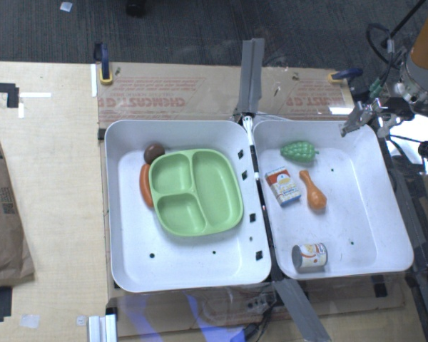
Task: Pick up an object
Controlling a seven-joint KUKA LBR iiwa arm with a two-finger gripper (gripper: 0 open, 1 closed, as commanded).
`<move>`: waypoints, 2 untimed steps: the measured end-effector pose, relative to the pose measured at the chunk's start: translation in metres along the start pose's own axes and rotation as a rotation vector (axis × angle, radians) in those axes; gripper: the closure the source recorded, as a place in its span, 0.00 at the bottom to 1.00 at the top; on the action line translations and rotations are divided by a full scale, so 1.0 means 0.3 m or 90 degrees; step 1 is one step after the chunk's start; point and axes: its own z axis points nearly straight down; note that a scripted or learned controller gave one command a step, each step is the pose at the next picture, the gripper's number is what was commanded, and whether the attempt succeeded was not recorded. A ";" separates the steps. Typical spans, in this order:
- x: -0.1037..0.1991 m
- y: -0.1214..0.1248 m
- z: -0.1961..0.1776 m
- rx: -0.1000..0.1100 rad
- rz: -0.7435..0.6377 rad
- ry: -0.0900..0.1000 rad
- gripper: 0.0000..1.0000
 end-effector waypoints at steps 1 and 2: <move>-0.128 0.029 0.319 0.000 0.014 0.000 0.00; 0.100 -0.061 0.461 0.001 0.052 0.000 0.00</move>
